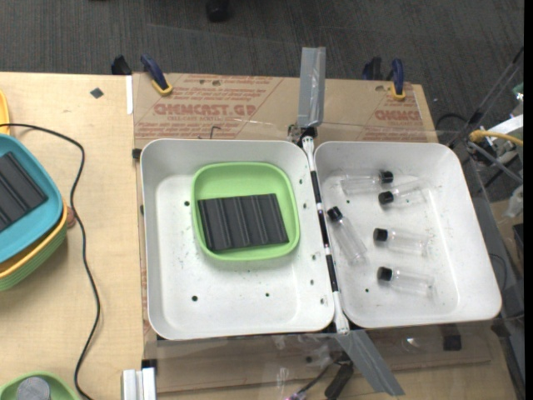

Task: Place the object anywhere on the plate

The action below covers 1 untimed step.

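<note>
Left bin (166,248): green plate (246,213), frame centre-left, bearing a dark ribbed insert. Right bin (475,248): five clear black-capped vials (398,238), none moved. Pincer state: cannot tell. Step: grasp pending; next, pick one vial.

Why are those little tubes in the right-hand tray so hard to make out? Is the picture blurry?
In the camera view the clear tubes nearly vanish against the white right bin; mainly their black caps stand out. The light is soft and even, shadows faint. The green plate and the dark ridged block on it read crisply, so contrast, not blur, seems to blame.
</note>
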### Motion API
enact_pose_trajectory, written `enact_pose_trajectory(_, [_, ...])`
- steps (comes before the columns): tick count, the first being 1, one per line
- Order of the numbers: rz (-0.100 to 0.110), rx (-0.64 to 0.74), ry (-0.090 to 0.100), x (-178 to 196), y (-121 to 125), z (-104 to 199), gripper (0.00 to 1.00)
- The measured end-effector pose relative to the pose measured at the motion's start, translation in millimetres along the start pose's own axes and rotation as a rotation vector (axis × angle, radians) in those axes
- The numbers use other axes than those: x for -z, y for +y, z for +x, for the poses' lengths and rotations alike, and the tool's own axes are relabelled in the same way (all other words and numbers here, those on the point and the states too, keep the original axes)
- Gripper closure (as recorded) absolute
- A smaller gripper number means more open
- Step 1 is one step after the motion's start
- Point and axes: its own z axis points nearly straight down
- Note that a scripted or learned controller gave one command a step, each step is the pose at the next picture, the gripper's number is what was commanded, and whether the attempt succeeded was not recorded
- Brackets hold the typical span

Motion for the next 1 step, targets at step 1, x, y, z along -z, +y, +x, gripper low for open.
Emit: enact_pose_trajectory(1, [0.0,-0.001,0.0,1.8,-2.4,-10.8,0.0])
